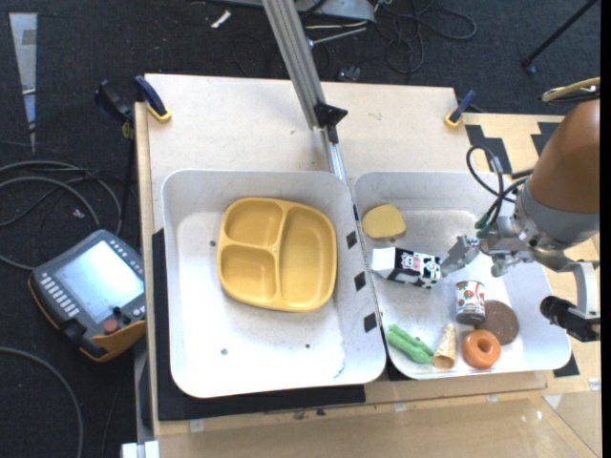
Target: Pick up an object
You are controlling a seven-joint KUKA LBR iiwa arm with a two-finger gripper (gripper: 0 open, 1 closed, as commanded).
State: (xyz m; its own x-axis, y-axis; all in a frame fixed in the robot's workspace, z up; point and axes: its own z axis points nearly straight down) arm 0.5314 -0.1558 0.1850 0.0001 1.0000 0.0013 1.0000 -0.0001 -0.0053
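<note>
Nearest you, along the right bin's [563, 356] near edge, sit a green toy [410, 343], an ice-cream cone [446, 346], an orange donut [481, 348] and a brown cookie [500, 322] touching the donut's far-right side. Just beyond, a small red-label can [469, 301] stands upright. W/ the arm in from the right, your claw [480, 253] hovers over the bin just beyond the can, fingers spread apart, nothing btwn them. Left of it lies a cow-print carton [410, 265]; farther back, a tan flat piece [383, 221]. Left bin [191, 351] holds a yellow divided plate [279, 253]. Both bins rest on the counter [239, 122].
</note>
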